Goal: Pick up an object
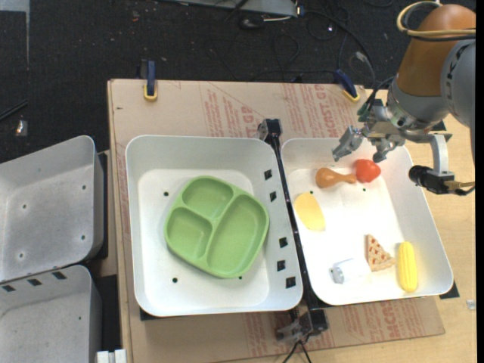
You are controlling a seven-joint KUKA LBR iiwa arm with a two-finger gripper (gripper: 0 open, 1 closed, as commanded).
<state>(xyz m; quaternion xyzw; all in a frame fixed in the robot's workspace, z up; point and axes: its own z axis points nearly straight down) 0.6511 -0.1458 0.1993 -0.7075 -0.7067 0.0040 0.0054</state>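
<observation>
Inside right bin [435, 225]: five small objects; left bin [144, 203]: one green plate [218, 225].

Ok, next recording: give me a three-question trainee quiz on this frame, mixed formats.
1. True or false: the green divided plate lies in the same bin as the corn cob.
2. Multiple choice: which item lies nearest the tool? A) pizza slice B) red tomato C) corn cob
3. Fill in: the pale yellow piece lies in the ____ bin as seen in the camera view.

Key: 1 false; 2 B; 3 right.
</observation>
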